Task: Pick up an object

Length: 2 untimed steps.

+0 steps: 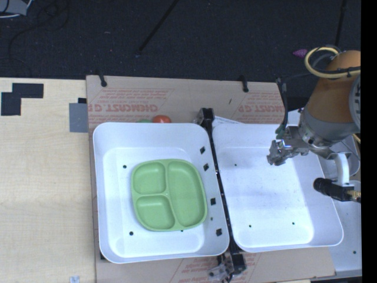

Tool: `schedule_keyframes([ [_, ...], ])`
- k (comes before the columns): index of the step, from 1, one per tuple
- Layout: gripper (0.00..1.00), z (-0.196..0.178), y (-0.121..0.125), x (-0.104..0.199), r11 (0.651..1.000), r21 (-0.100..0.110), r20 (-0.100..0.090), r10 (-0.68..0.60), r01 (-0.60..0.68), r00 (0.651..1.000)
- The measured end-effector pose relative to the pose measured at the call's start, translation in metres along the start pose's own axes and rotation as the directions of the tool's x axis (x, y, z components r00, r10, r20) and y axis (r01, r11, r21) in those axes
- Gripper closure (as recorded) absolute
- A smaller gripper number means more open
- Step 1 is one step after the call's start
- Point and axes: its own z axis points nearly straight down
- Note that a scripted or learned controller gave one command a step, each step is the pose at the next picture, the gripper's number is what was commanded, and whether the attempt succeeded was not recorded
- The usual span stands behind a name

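Two bins sit side by side in the lower middle of the frame, the left bin [112, 158] and the right bin [318, 232] meeting along a divider [215, 181] that runs from upper centre to bottom centre; both rest on a cardboard sheet [177, 99] that shows behind them toward the top and below them at the bottom edge. A divided plate [169, 194] lies in the left bin, near its middle; a small round object [161, 119] sits just behind that bin's far rim, on the cardboard; the gripper [278, 155] hangs over the upper right part of the right bin, with the arm [333, 102] reaching in from the right edge of the frame.
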Motion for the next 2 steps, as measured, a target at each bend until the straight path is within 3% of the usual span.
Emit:
schedule_keyframes([
  [1,1.00,-0.062,0.006,-0.005,1.000,-0.004,0.001,0.000,0.000,1.000],
  [2,1.00,-0.076,0.006,-0.007,1.000,0.001,-0.001,-0.001,0.001,1.000],
])
